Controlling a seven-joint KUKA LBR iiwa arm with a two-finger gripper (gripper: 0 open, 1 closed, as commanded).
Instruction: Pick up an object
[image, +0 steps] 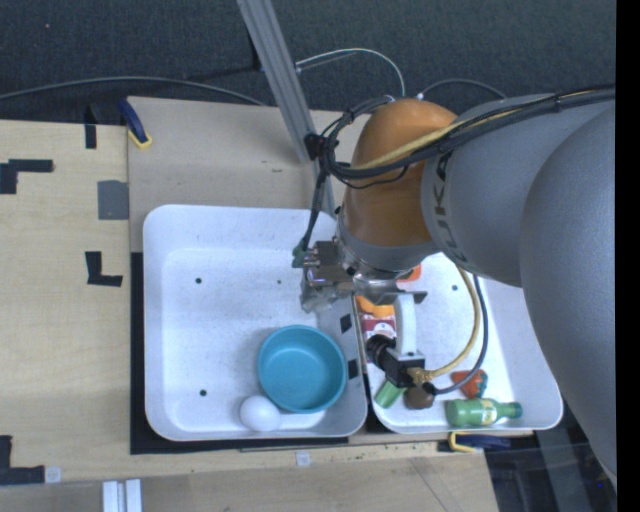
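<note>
Blue bowl (301, 367), upright, lies in the left bin (190, 300) just below the gripper (322, 283), apart from it. A white ball (259, 411) touches the bowl's lower left rim. The gripper hangs over the bin's right side; whether it is open or holds anything cannot be told. A green bottle (482, 410) lies lower right, well apart.

Grey arm (520, 190) reaching in, wrist down
</note>
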